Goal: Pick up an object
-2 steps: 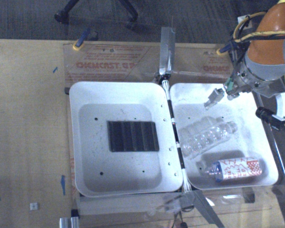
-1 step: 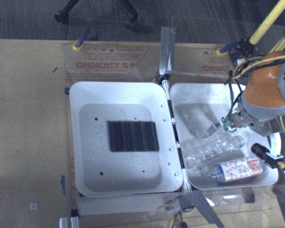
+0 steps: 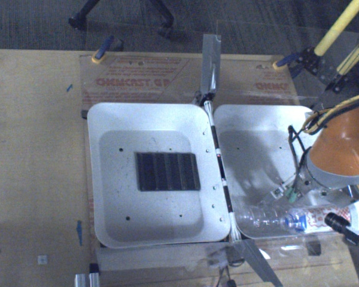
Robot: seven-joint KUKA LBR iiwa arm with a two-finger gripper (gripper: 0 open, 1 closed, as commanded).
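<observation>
Approach step, by my read: gripper [image 3: 292, 191] sits low in the right bin [image 3: 251, 124], toward its 4 o'clock corner, with the arm [image 3: 341, 148] coming in from 3 o'clock. You cannot tell from this angle whether it is open or closed; the wrist hides the working end. Nothing is visibly held.

Likely target: clear plastic bottle [image 3: 269, 217], lying on its side along the bin's 6 o'clock wall, just beside the gripper at its 7 o'clock. Whether the two touch is not clear.

How it looks: see-through and crinkled, hard to separate from the white floor. Blue patch near the 3 o'clock end, then a red-and-white label past it. Long axis runs roughly 9 to 3.

Advice for you:
- Close across the bottle's short width, not along its length.
- Aim mid-body, where the wall looks fullest; the thin plastic will probably buckle and slip if you pinch near an end.
- Watch the bin wall at 6 o'clock; there looks to be little room on that side, so come straight down.
- Lift slowly and check the bottle rises with you.

Left bin [image 3: 102, 160] holds a dark ribbed panel [image 3: 167, 171] lying flat at centre, well apart from the arm and a poorer prospect.
</observation>
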